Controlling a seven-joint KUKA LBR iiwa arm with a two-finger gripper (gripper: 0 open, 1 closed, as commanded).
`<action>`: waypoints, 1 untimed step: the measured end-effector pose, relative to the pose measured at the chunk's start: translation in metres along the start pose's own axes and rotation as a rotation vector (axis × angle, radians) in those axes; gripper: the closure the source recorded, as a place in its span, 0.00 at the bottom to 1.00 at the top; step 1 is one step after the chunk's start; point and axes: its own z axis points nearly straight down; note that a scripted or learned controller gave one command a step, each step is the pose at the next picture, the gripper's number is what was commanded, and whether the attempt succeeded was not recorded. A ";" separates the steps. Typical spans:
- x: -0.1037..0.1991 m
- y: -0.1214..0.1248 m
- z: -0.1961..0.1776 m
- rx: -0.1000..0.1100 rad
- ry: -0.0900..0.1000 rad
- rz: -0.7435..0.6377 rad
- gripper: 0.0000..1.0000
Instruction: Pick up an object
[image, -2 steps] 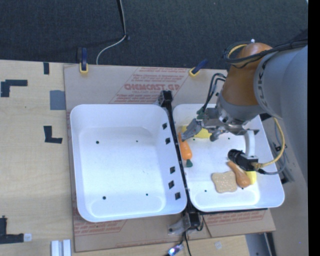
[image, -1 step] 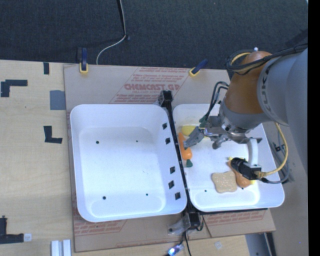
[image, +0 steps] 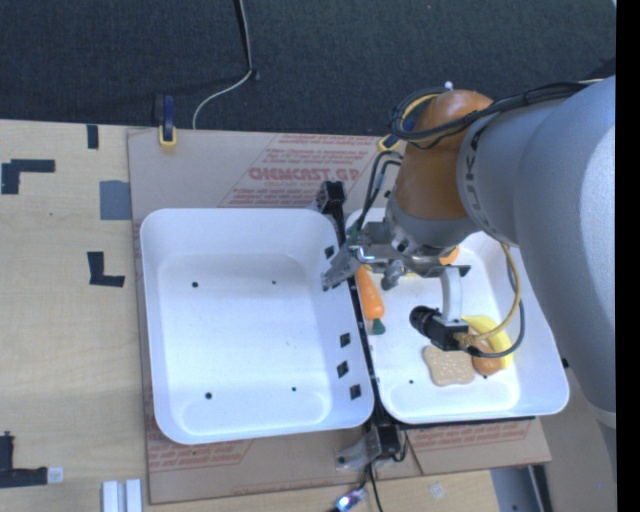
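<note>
I've got the gripper over the right bin's left wall w/ the carrot hanging below, top end apparently pinched btwn the fingers. Grip looks shallow, near the tip. Risk: it swings or slips out on the lift, or clips the wall.

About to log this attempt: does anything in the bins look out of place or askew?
Slightly. The carrot lies against the right bin's left wall, by the divider, directly under the gripper, apart from the toast and banana. That wall could crowd a grasp. Nothing looks spilled or damaged.
</note>
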 end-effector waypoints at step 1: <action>-0.004 -0.001 -0.010 0.002 -0.002 0.005 1.00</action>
